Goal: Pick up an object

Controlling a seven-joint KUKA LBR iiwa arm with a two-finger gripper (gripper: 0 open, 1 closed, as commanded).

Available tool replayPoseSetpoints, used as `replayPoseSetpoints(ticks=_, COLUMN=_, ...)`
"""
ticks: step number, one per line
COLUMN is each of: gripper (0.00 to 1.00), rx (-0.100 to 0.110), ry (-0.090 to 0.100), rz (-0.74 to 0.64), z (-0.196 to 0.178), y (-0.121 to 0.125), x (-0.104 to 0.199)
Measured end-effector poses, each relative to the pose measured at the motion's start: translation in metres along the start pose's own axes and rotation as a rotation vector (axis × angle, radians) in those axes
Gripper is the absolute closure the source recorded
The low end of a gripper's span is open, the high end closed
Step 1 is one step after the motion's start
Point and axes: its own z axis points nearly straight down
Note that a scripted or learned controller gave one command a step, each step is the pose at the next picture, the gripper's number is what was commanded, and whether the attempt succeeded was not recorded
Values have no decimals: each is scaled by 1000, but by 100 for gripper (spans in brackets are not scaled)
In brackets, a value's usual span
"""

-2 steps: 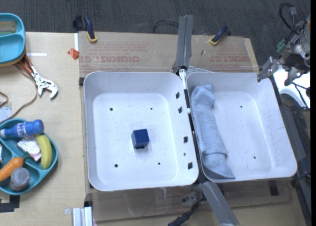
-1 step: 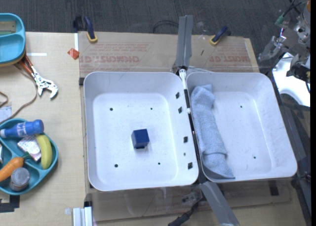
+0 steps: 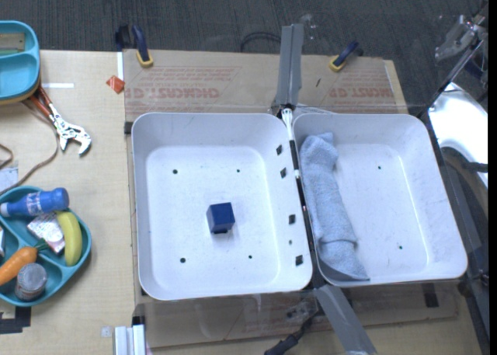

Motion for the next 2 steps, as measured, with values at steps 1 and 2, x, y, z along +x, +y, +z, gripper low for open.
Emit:
replayPoseSetpoints(ticks=1, gripper=0, rx=4, ry=0, rz=118, z=98, y=-44, x=106)
replayPoseSetpoints(ticks=2, gripper=0, rx=5, ry=0, rz=159, z=206, y=-121, x=160)
